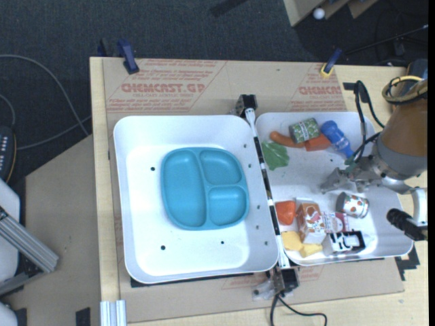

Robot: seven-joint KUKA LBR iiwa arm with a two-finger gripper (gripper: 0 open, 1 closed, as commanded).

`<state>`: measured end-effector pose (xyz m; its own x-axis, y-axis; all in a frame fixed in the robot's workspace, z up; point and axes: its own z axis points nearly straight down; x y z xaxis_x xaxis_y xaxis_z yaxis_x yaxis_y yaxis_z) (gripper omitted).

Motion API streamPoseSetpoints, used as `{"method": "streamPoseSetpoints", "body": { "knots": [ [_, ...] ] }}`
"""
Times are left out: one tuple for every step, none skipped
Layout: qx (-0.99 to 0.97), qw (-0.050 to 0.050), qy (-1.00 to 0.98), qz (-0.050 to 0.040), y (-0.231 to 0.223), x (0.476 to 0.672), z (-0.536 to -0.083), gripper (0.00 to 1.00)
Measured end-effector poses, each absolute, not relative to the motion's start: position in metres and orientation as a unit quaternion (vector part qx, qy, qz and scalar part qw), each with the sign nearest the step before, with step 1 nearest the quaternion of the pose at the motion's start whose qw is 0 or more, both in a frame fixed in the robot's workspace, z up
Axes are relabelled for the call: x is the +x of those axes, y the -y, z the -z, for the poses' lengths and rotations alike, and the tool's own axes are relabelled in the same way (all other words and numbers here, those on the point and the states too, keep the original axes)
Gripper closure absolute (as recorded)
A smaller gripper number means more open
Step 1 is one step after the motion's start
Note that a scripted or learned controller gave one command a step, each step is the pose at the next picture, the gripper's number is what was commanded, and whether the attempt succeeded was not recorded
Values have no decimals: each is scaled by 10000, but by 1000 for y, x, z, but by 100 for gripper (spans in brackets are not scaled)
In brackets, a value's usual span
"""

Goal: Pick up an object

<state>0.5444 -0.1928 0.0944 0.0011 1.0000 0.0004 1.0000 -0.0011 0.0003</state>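
The right bin [380, 124] holds several small objects. At the back lie a green leafy piece [274, 155], an orange carrot [291, 140], a green packet [304, 128] and a blue bottle [336, 136]. Near the front lie an orange-red piece [286, 211], a red and white packet [312, 223], a yellow wedge [299, 244] and a black and white item [346, 240]. A small silver and red can [354, 206] lies on its side toward the right. My gripper [348, 177] hangs low in this bin, just behind the can, under the orange-banded wrist [405, 133]. Nothing shows as held.
In the left bin [136, 182] rests a blue divided plate [204, 187]. A black clamp [246, 104] sits at the back between the bins. Blue [126, 55] and yellow [330, 62] clips hold the cardboard base. Cables run near the arm at the right.
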Motion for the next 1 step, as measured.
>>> {"method": "streamPoseSetpoints", "body": {
  "knots": [
    [-7074, 8, 7068, -4, 195, 515, -84, 0]
  ]
}}
